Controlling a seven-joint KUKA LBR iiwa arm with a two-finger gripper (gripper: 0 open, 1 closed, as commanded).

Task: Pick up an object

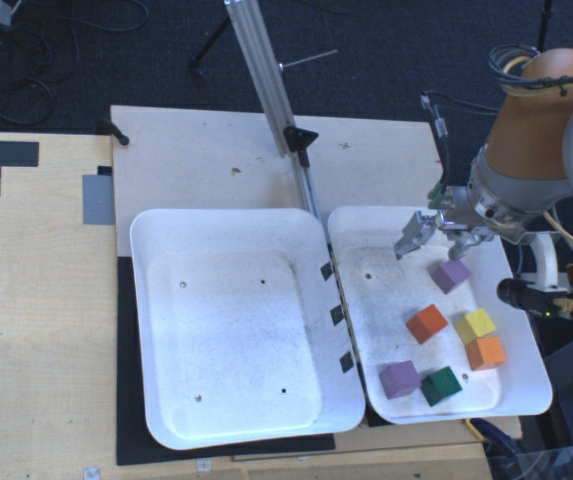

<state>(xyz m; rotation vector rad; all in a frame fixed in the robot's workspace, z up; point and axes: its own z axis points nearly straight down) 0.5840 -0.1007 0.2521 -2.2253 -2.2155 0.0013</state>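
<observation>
Blocks are what you are after, and none has left the tray floor yet, so treat the pick as not yet made. Start with the two white bins: your left bin (228, 328) lies beside the right bin (521, 393), which holds all six cubes. Your arm (526, 138) reaches in from the right and hangs over the upper part of that right bin, with the gripper (444, 233) above bare floor, its fingers spread apart and nothing between them. Nearest to it is the lilac block (451, 274), just below and to the right of the fingertips, apart from them as far as the slant view lets you judge. Further down sit the red-orange block (426, 323), the yellow block (476, 323), the orange block (485, 352), the purple block (399, 378) and the green block (441, 385). What is left, by my reading, is everything that counts: settle over one cube, descend, close and lift
</observation>
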